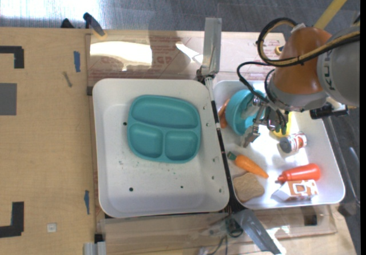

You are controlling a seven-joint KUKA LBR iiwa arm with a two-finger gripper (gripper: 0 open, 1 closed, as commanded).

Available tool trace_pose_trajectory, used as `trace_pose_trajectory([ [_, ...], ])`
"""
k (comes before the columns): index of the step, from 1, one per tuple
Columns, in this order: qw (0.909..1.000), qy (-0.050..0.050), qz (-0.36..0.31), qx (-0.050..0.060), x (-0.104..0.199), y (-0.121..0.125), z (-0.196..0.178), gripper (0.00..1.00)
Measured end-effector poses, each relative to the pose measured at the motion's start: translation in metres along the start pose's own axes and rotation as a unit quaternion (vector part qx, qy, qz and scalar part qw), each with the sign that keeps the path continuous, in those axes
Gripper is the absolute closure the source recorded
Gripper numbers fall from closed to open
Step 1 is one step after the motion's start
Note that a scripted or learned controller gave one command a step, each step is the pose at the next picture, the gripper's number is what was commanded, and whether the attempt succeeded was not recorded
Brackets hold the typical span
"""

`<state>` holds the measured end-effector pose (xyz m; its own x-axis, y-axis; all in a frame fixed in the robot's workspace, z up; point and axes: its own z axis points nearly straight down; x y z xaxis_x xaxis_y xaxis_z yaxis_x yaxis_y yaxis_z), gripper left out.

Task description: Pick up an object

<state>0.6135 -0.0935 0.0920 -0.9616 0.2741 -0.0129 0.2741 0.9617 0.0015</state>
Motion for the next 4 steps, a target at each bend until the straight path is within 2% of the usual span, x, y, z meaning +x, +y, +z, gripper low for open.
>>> trace_pose_trajectory([
  [1, 0.9999, -0.001, 0.011, 0.000, 0.082, -0.029, 0.000, 0.00],
  [2, 0.9998, -0.015, 0.011, -0.001, 0.074, -0.028, -0.019, 1.00],
  [3, 0.9672, -0.006, 0.254, -0.003, 0.016, -0.042, -0.009, 1.00],
  [4, 0.9677, -0.007, 0.252, -0.004, 0.015, -0.040, -0.019, 1.00],
])
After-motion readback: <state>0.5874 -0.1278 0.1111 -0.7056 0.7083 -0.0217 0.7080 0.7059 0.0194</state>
